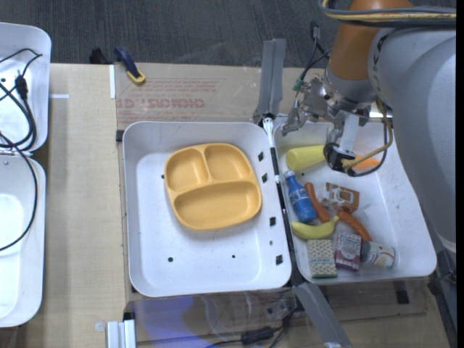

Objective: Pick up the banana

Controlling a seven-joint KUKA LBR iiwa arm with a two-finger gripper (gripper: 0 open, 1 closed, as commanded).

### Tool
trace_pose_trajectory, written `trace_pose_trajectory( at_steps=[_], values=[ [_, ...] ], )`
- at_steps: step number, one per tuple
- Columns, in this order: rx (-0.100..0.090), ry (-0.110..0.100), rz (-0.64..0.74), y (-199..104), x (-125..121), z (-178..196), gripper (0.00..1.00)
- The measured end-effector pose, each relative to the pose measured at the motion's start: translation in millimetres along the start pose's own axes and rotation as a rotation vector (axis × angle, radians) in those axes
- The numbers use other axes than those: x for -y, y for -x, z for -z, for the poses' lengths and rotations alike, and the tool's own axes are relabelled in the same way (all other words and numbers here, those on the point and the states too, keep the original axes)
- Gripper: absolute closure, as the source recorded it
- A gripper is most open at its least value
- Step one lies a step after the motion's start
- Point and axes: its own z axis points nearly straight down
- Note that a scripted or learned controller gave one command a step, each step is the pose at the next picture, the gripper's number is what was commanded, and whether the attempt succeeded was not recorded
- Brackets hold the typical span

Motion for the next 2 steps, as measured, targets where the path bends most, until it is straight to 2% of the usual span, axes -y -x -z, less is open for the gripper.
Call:
trace_pose_trajectory(
  at_steps=[2],
  values=[
    [0.0,0.0,0.0,0.0,0.0,0.0,0.0]
  ],
)
